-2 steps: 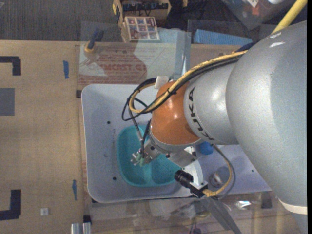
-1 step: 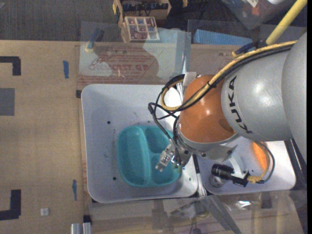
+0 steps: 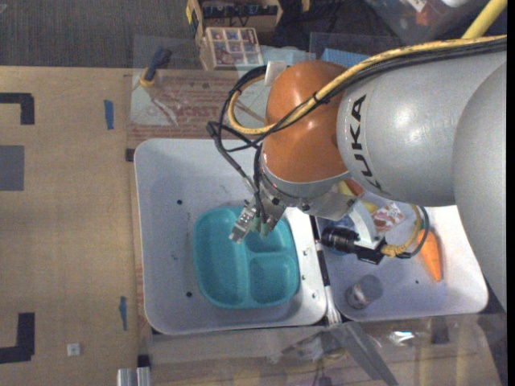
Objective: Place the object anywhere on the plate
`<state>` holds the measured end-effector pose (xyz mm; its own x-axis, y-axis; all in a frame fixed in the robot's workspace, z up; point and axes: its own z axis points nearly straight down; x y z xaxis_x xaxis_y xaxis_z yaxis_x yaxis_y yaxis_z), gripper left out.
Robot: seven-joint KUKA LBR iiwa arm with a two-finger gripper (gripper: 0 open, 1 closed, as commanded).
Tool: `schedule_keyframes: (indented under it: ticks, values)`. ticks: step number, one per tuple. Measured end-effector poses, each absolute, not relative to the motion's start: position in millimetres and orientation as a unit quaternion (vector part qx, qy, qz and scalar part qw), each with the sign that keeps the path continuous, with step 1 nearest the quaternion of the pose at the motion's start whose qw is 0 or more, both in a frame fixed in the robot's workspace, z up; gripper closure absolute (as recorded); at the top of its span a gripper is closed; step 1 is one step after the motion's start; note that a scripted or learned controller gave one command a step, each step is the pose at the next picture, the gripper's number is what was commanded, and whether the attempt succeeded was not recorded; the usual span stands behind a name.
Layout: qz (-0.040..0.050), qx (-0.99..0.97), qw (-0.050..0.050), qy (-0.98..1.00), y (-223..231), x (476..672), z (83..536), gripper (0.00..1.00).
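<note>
A teal plate (image 3: 241, 284) with three compartments lies in the left bin (image 3: 161, 183), towards its right side. My gripper (image 3: 252, 225) hangs over the plate's upper right part, near the divider. A small green object (image 3: 261, 228) shows between its fingertips, and the gripper is shut on it. The orange wrist and the grey arm hide the bin's far right corner and part of the plate's rim.
The right bin (image 3: 467, 292) holds an orange carrot-like piece (image 3: 433, 257) at its right, a grey round piece (image 3: 362, 292) near the front and a red-and-white packet (image 3: 388, 215) under the arm. A rim divides the two bins (image 3: 322, 280).
</note>
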<state>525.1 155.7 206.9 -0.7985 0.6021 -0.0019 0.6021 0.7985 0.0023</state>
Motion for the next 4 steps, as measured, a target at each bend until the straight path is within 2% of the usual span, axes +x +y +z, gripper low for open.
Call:
schedule_keyframes:
  ticks: [1, 2, 3, 4]
  values:
    - [0.0016, 0.177, 0.003, 0.984, 203, 497.6, 268, 1.0]
    - [0.0016, 0.176, 0.003, 0.984, 203, 497.5, 268, 0.0]
    - [0.0031, 0.176, 0.006, 0.984, 204, 498.8, 279, 1.0]
    - [0.0013, 0.12, 0.004, 0.993, 145, 522.6, 281, 1.0]
